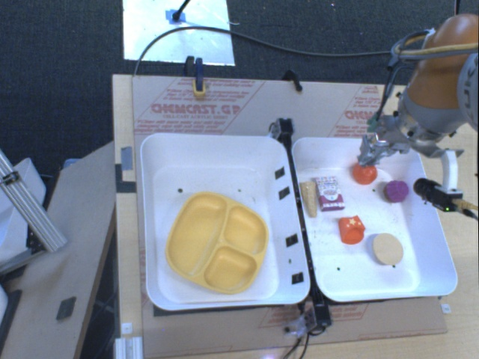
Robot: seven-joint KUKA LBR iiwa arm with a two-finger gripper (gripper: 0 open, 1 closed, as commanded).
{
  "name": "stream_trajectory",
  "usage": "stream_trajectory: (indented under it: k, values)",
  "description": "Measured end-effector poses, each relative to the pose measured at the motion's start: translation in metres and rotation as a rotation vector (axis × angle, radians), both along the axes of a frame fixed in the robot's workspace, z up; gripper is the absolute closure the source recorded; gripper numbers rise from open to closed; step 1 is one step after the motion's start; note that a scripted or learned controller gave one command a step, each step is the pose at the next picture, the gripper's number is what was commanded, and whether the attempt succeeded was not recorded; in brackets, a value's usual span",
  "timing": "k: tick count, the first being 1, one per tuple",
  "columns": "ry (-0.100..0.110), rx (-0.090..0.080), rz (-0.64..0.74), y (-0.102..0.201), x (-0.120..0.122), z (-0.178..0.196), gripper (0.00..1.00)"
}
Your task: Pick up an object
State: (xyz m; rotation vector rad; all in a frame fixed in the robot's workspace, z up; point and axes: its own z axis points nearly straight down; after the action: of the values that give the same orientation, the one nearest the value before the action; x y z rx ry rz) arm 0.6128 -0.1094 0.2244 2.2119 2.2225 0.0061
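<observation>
The right bin holds several small objects. An orange-red ball lies near its back, and my gripper hangs directly over it, touching or almost touching its top. A purple lump sits just right of the ball. A red and white box and a tan wedge lie towards the bin's left wall. Nearer the front are an orange block and a tan disc.
The left bin holds a yellow tray with three compartments. A black ridge with clips divides the two bins. A black fitting on a cable juts in over the right bin's right wall.
</observation>
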Motion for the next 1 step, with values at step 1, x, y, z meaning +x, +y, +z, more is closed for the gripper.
stream_trajectory:
  k: [1]
  values:
    - [0.004, 0.001, 0.001, -0.0001, 0.0009, 0.0127, 1.0]
